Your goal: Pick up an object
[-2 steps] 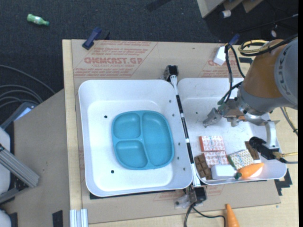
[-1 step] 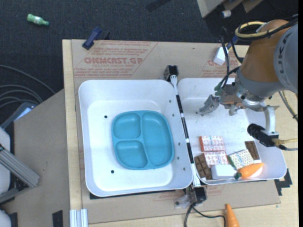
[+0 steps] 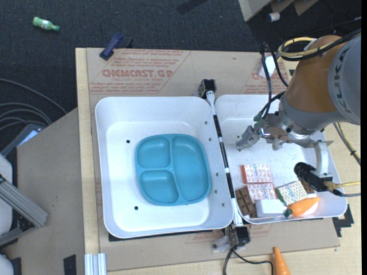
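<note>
My gripper [image 3: 262,141] hangs over the upper middle of the right bin [image 3: 241,110]. Its fingers [image 3: 247,138] are spread open with nothing between them. Below it, toward the bin's front, lie a red-and-white patterned box [image 3: 256,174], a brown chocolate-like bar [image 3: 243,201], a white block [image 3: 269,207], a small colourful box [image 3: 292,192] and an orange carrot [image 3: 304,206]. The gripper stands apart from all of them, above bare bin floor.
The left bin [image 3: 114,153] holds a blue divided plate [image 3: 172,169]. A black-studded divider [image 3: 220,148] runs between the bins. Off the bins lie a blue item [image 3: 112,46] at the bench's back edge, a green item [image 3: 46,24] on the floor and an orange item [image 3: 278,263] at the front.
</note>
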Motion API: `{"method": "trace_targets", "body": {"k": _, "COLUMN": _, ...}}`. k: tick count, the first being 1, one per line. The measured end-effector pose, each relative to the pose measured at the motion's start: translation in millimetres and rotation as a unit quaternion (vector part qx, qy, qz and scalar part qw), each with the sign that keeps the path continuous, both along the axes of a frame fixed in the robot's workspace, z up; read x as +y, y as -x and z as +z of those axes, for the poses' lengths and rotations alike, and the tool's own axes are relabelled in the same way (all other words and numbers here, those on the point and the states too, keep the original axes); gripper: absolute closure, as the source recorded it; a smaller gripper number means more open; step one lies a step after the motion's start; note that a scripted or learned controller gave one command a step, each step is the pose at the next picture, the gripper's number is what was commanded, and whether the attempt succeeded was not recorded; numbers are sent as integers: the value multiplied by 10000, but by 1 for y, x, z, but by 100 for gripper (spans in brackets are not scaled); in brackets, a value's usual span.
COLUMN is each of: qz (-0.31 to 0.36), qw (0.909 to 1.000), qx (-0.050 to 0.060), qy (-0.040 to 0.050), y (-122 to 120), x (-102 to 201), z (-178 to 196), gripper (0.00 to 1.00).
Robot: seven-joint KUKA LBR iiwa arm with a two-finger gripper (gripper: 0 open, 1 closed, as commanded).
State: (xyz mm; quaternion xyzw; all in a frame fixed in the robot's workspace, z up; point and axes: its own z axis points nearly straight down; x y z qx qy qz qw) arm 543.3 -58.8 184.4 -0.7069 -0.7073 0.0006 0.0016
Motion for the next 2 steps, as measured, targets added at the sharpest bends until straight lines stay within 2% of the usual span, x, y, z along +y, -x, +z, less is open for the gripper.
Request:
{"method": "trace_targets", "body": {"k": 1, "qz": 2, "qw": 10000, "qx": -16, "qy": 6, "y": -6, "x": 14, "z": 0, "gripper": 0}}
{"method": "trace_targets", "body": {"k": 2, "qz": -7, "qw": 10000, "qx": 0, "qy": 3, "y": 65, "x": 1, "z": 0, "gripper": 0}}
